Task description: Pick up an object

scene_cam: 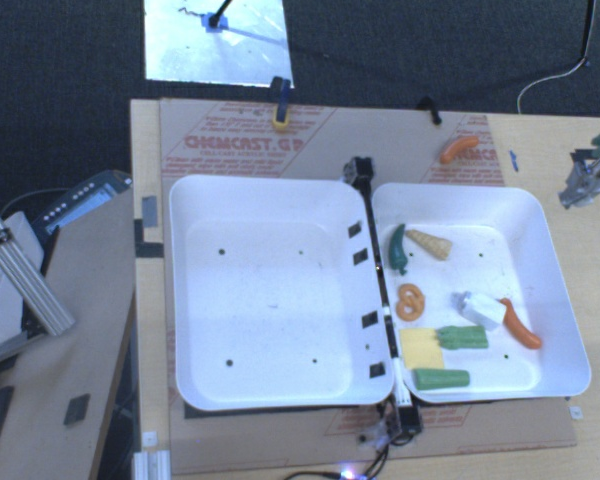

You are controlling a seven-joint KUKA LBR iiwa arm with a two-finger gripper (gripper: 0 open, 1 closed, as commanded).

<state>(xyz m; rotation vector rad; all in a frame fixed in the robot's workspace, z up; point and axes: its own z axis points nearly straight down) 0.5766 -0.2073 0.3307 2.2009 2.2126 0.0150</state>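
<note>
Two shallow white plastic bins are seen side by side on the bench. In the right bin, a dark green curved pepper and a pale cone-shaped piece are found near its far left corner. An orange pretzel is set by the left wall, with a yellow flat square and two green blocks toward the near edge. A white block touches an orange sausage-shaped toy. The grey gripper is seen beyond the right bin's far right corner; its jaw state cannot be told.
</note>
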